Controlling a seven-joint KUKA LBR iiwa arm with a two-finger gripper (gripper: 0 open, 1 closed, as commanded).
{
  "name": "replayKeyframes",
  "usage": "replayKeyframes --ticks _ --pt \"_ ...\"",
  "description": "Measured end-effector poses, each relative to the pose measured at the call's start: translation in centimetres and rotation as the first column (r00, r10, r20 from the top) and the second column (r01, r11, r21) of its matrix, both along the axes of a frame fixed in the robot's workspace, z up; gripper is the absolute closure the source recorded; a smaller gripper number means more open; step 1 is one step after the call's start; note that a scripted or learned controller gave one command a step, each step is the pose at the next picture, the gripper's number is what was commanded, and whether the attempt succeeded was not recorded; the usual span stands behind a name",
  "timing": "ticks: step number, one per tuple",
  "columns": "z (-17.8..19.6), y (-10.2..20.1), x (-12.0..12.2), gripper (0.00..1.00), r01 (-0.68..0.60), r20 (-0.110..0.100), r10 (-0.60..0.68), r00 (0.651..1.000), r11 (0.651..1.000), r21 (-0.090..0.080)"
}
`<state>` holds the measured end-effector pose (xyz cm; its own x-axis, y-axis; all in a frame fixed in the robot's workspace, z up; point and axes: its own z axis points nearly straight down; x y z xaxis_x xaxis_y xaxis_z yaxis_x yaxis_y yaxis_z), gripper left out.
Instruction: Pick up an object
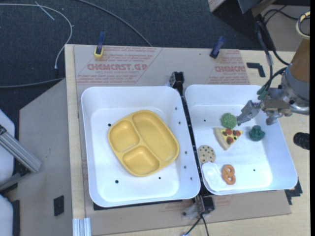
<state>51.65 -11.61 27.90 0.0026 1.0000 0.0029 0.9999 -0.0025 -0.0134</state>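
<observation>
From the camera view I judge this as the approach step: nothing is lifted yet. My gripper (252,116) hangs over the right bin (280,173), its fingers spread apart and holding nothing, between the green broccoli piece (228,120) and the dark green toy (256,132). Next I would need to centre over one, descend, then close. The arm enters from the right, wrist tilted leftward.

A robotics lab: a worktop (123,65) of protective-film board on dark carpet, clamped by blue clips (100,44) at twelve o'clock, loose cables (54,14) trailing at ten o'clock.
</observation>
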Motion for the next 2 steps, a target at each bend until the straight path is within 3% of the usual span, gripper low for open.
replayKeyframes --ticks 1,2 --pt "0.6 0.0 0.2 0.00 -0.003 0.012 0.003 1.000 1.000 -0.002" --pt "-4.4 0.9 0.7 0.00 -0.003 0.006 0.003 1.000 1.000 0.000"
